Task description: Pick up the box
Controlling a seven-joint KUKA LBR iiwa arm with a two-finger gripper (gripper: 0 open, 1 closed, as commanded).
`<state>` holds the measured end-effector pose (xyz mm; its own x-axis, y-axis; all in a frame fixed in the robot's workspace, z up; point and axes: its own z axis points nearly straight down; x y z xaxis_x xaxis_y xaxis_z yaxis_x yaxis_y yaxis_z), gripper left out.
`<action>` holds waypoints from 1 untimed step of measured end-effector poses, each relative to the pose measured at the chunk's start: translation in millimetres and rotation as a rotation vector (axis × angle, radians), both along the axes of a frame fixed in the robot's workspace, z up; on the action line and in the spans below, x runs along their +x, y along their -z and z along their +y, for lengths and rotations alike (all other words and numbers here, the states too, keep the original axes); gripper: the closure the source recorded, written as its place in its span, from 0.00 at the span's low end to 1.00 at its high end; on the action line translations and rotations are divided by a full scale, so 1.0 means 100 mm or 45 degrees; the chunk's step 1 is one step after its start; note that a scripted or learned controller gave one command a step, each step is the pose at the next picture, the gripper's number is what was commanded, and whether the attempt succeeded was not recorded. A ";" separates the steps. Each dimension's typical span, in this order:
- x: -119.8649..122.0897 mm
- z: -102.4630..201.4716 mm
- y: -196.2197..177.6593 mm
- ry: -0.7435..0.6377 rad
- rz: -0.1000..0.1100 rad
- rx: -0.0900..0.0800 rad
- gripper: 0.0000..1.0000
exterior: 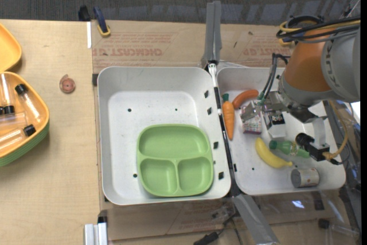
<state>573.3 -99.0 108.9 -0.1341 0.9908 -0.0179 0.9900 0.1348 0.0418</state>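
Two bins sit side by side on the tabletop; your box [251, 121] lies in the right bin [243, 181], just beside the carrot [229, 119] and near the banana [270, 154]. The hand [274, 112] hovers close to its right; whether it is spread or pressed together, I cannot tell. Expect a small, light carton, probably crushable, so take it across its flat sides. Room is tight: the carrot and the bin wall crowd its left.
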 end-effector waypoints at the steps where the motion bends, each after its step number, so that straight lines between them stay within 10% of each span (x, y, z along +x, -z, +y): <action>1: 0.05 -0.05 0.01 -0.043 0.018 0.002 0.00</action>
<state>578.0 -104.1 107.8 -0.1675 0.9858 -0.0139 0.9854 0.1679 0.0282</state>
